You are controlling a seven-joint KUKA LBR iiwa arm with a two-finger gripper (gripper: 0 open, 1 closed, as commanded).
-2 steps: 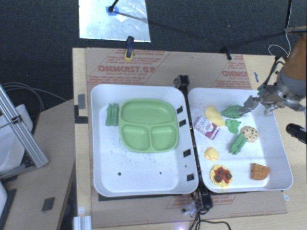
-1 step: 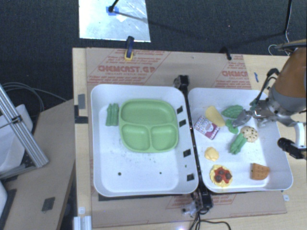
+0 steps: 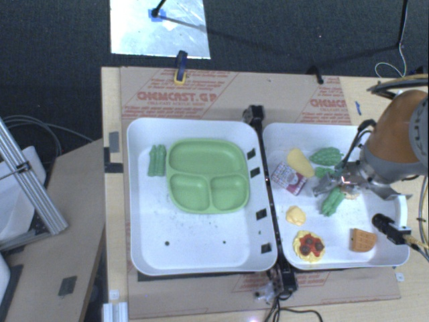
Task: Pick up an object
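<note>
My gripper (image 3: 330, 183) is low in the right bin (image 3: 385, 259), reaching in from the right under the orange wrist band. It sits between a green leafy toy (image 3: 326, 156) just behind it and a green pod-shaped toy (image 3: 332, 204) just in front, close to or touching both. A yellow toy (image 3: 299, 162) and a small pink-and-white packet (image 3: 287, 178) lie to its left. I see nothing lifted off the bin floor.
The right bin also holds a small yellow piece (image 3: 295, 215), a round tart with red topping (image 3: 310, 245) and an orange waffle-like piece (image 3: 362, 240). The left bin (image 3: 194, 250) holds a green divided plate (image 3: 206, 175) and a green bean bundle (image 3: 157, 160).
</note>
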